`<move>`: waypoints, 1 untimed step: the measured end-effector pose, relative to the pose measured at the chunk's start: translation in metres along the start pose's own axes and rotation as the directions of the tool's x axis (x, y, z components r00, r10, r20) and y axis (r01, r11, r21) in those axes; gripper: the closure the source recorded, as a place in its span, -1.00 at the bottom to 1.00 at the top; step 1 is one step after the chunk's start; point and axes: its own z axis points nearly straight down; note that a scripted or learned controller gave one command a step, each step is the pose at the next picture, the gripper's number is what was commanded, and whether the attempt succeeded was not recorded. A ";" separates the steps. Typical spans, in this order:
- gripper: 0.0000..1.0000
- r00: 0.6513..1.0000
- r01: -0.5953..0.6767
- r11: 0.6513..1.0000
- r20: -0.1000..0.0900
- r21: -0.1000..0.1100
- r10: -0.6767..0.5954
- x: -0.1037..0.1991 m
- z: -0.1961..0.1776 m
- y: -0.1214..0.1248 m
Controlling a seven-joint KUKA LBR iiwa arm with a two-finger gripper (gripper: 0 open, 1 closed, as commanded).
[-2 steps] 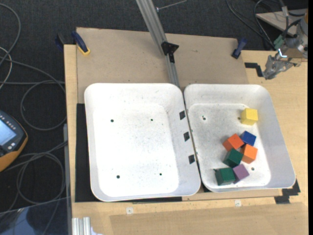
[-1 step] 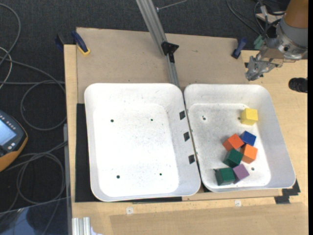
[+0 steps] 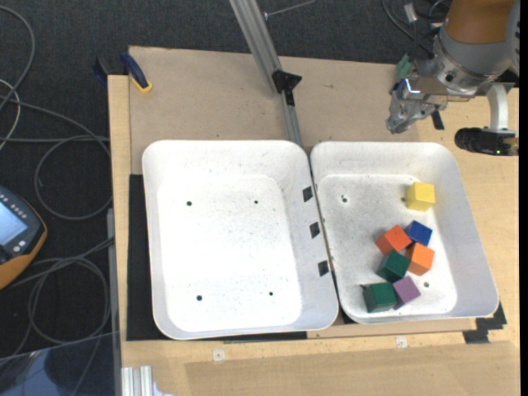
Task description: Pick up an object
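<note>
The blocks lie in the right bin: a yellow block sits apart near the far wall, and the rest cluster toward the near right corner, among them an orange block, a blue block, a green block and a purple block. The gripper hangs above the bench beyond that bin, touching no block; I cannot tell how it is set. The left bin sits beside.

Colours across bench and bins.
Both bins white, left bin and right bin speckled with fine dark flecks. Blocks: yellow block, two orange, blue, two dark green, purple. Bench pale tan wood. Arm orange over grey; gripper seemingly metallic grey.
</note>
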 end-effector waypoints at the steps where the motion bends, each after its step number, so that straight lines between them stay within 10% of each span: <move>1: 1.00 1.000 -0.002 1.000 0.001 0.003 0.002 0.054 0.017 -0.003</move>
